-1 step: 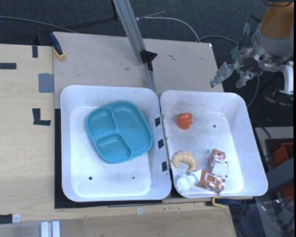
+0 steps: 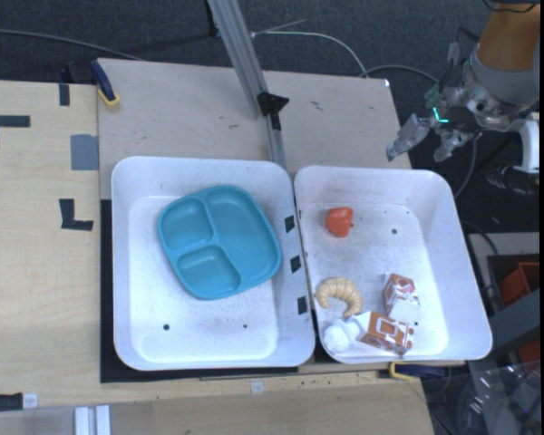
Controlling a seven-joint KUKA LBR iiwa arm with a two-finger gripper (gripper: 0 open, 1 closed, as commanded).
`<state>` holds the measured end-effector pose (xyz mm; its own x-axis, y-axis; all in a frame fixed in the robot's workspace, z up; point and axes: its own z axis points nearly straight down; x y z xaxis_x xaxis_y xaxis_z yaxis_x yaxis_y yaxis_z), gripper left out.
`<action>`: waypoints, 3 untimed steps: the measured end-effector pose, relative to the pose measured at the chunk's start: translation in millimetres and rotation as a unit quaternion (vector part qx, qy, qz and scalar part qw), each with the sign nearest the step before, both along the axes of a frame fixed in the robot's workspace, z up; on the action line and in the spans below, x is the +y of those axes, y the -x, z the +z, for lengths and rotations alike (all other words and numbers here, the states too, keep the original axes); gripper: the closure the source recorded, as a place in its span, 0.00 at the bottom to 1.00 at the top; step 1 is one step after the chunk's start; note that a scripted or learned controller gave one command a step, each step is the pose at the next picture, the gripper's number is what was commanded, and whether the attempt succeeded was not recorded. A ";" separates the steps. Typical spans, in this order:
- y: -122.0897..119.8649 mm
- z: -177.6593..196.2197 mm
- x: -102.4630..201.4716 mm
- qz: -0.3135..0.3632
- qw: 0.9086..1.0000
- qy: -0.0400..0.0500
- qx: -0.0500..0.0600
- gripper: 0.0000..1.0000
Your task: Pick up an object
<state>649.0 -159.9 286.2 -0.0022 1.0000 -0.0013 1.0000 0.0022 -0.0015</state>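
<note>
Here the gripper (image 2: 428, 140) hangs above the far rim of the right-hand bin (image 2: 435, 181), near its far right corner, with its two fingers splayed apart and nothing between them. Taking that bin as the landmark, every candidate lies inward from the gripper — toward the near side. Closest is the small red object (image 2: 339, 221), alone in the bin's far left part and well clear of its neighbours; it looks roundish, with no long axis to line up on. Further off, by the near wall, crowd the croissant (image 2: 339, 293), a white lump (image 2: 341, 335) and two red-and-white cartons (image 2: 392, 317) — touching or nearly so. The blue tray (image 2: 219, 240) sits in the other bin (image 2: 127, 270).
</note>
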 end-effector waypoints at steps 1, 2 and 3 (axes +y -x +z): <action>3.6 -61.2 7.9 0.000 1.000 -0.001 0.003 0.00; -5.0 -115.0 11.9 0.000 1.000 -0.001 0.003 0.00; -4.1 -178.7 18.9 0.000 1.000 -0.001 0.003 0.00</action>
